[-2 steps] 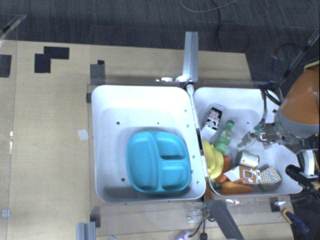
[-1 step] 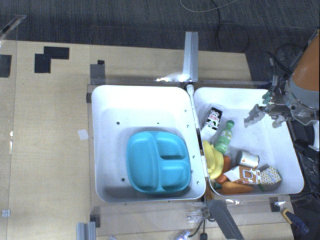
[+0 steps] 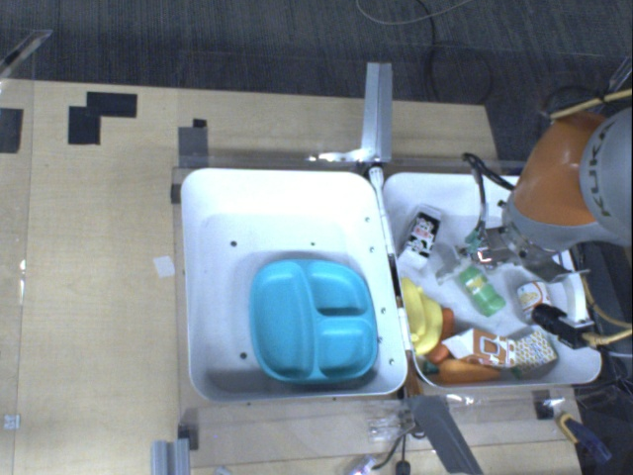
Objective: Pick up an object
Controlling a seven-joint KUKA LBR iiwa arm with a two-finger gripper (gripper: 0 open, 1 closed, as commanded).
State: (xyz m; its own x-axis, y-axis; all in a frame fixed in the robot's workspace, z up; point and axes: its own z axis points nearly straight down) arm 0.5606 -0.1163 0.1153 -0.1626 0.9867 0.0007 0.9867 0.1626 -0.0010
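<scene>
The right bin (image 3: pixel 435 198) holds several small objects. A green bottle (image 3: pixel 482 291) lies in its middle, and my gripper (image 3: pixel 482 253) hovers just above the bottle's upper end. The grey arm with its orange band (image 3: pixel 554 181) reaches in from the right. A black and white box (image 3: pixel 422 234) lies near the bin's left wall. A yellow banana (image 3: pixel 423 317) and an orange carrot (image 3: pixel 463 370) rest at the front left. A patterned carton (image 3: pixel 497 348) lies at the front, and a small can (image 3: pixel 531 295) sits to the right of the bottle.
The left bin (image 3: pixel 227 206) holds a blue divided plate (image 3: pixel 312 318) toward its front. A metal post (image 3: pixel 378 112) stands behind the wall between the bins. Cables (image 3: pixel 584 334) hang along the right bin's right side.
</scene>
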